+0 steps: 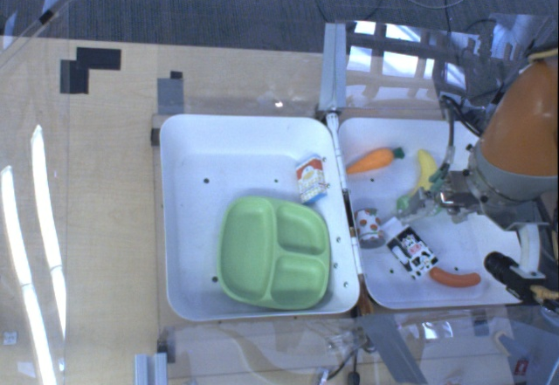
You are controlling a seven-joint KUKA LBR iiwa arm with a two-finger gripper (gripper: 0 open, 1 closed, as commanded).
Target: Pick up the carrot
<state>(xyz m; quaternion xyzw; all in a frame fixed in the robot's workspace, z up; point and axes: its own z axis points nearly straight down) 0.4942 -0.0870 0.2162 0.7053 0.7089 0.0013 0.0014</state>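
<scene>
Nearest the camera, at the near edge of the right bin (489,298), lies a red-orange sausage-shaped item (454,278), with a black-and-white cow-patterned carton (413,253) just to its left and a small can (369,227) beside the bin divider. Left bin (188,165) holds a green compartment plate (275,250) and a small carton (311,180) standing at its right wall.

Task object: the carrot (373,160) lies flat in the far left part of the right bin, green top pointing right, apart from its neighbours. A yellow banana-like piece (426,168) sits to its right; a green item (409,201) lies nearer, close to the tool.

Arm enters from the right. The gripper (441,197) sits over the middle of the right bin, nearer and to the right of the carrot, not touching it. Finger state cannot be determined from this view; nothing is seen held.

Assessed risks:
- The gripper stands closer to the green item and the yellow piece than to the carrot; a descent from here would likely catch the wrong object.
- The carrot is tapered and smooth-looking; a grasp near the thin end could slip.
- The carrot lies near the bin's far wall and the divider, so an approach from that side could strike either.

Markings: printing is visible on both cartons and the can, but none is legible.
</scene>
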